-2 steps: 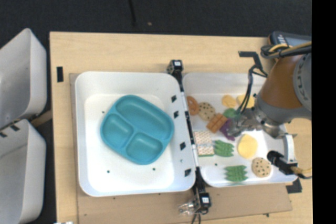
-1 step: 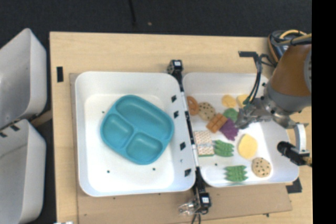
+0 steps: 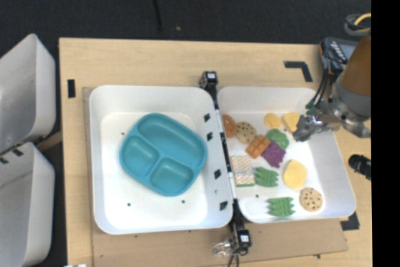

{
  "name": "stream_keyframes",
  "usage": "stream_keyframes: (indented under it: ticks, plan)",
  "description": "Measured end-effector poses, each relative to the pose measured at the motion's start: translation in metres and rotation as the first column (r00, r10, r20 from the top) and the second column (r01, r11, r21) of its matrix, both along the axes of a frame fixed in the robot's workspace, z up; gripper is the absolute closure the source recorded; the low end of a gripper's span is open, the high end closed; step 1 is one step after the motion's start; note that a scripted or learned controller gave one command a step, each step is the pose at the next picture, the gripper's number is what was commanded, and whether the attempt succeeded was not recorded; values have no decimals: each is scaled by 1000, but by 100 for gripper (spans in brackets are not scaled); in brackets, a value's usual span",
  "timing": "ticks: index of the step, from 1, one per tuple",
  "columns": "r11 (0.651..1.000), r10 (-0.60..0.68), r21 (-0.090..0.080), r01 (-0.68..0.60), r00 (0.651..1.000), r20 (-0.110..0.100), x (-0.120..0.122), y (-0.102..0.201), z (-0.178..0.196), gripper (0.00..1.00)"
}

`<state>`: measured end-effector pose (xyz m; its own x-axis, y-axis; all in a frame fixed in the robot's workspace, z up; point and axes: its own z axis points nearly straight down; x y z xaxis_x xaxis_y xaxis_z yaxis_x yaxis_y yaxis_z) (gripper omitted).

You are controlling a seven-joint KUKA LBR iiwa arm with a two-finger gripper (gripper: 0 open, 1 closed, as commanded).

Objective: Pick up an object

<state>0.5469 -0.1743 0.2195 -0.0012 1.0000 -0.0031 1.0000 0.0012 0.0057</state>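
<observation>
The right bin [image 3: 325, 197] holds several small toy foods: a purple piece [image 3: 273, 153], an orange waffle piece [image 3: 257, 146], a green leaf [image 3: 277, 137], two yellow pieces [image 3: 272, 120] [image 3: 290, 121] at the back, a yellow lemon shape [image 3: 295, 173], two cookies [image 3: 245, 132] [image 3: 310, 199] and green pieces [image 3: 267, 178] [image 3: 280, 206]. My gripper [image 3: 304, 130] hangs over the bin's back right, just right of the yellow pieces. Nothing shows between its fingers.
The left bin [image 3: 100, 197] holds a teal divided plate [image 3: 163, 154]. A black-clipped divider [image 3: 220, 153] joins the two bins. The grey arm with its orange band [image 3: 357, 72] comes in from the right over the bench.
</observation>
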Motion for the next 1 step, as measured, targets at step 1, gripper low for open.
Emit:
stream_keyframes:
  ticks: [1]
  plan:
    - [1000, 1, 2, -1, 1000, -4, 1, -2, 22, 100]
